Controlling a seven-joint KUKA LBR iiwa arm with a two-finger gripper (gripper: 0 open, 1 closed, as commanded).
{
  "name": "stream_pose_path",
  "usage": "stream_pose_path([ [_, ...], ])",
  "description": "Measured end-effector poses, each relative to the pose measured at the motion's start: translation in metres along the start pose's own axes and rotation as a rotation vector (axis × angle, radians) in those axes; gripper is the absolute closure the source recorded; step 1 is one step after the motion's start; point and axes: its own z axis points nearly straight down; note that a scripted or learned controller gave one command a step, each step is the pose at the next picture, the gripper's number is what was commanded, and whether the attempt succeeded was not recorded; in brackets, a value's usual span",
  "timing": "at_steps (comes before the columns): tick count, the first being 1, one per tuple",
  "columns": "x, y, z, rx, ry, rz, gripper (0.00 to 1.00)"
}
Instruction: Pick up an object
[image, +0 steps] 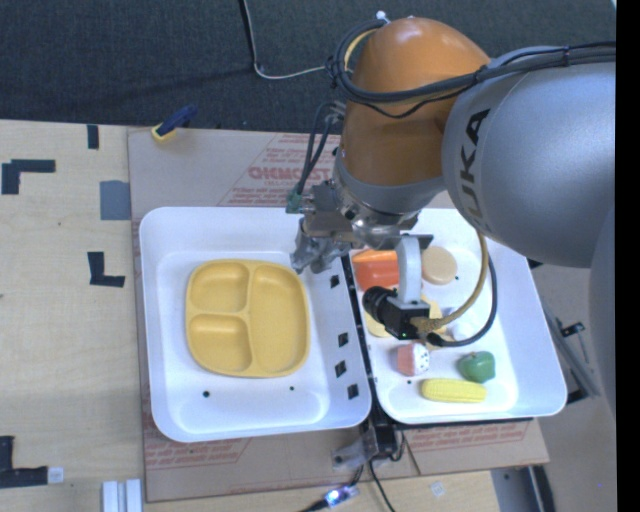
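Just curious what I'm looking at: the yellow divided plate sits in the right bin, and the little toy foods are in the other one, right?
Not quite. The camera view shows the yellow divided plate in the left bin, not the right. The toy foods, such as the corn and the green piece, lie in the right bin.

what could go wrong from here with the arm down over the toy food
1. The toys are crowded: the orange block, round beige piece and a yellow piece sit close together under the tool, so a grasp may nudge neighbours or catch two.
2. The tool hangs near the rims where the two bins meet, so descending there may strike a rim.
3. The corn and green piece are rounded and may slip.
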Motion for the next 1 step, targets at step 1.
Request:
stream_pose_path([
  [1, 0.0307, -0.0504, -0.0762, -0.008, 0.005, -0.004, 1.00],
])
